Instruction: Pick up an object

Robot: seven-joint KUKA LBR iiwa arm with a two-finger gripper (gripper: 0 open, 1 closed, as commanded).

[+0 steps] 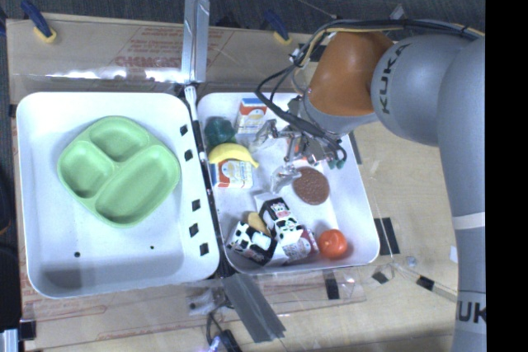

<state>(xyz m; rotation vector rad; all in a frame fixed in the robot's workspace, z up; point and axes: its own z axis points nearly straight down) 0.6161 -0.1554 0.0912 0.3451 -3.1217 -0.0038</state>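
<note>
While nothing yet sits between the jaws, task judged barely begun; items entered by size.

- Tabletop point(388, 157): tan, carrying both bins side by side.
- Arm point(429, 86): grey with orange band, reaching in from the right, wrist low over the upper middle of the right bin.
- Left bin point(49, 260): white, shallow, holding a green divided plate point(120, 169) lying flat.
- Right bin point(363, 210): white, shallow, holding all candidate objects.
- Gripper point(299, 154): metallic, tangled in cable, hanging just above the bin floor between carton and brown disc; jaws' opening cannot be told, tips too cluttered to read.
- Cow-patterned packets point(276, 237): black and white, heaped at the near edge.
- Milk carton point(250, 116): white and orange, far side, just beside the gripper.
- Banana point(233, 153): yellow, lying across a small carton point(235, 174).
- Brown disc point(312, 186): flat, just below the gripper; judged the nearest candidate.
- Dark green item point(219, 129): far-left corner, kind unclear.
- Tomato point(332, 244): red-orange, near-right corner.

Done: approach over the right bin. Left: closing on one object, lifting it clear.
</note>
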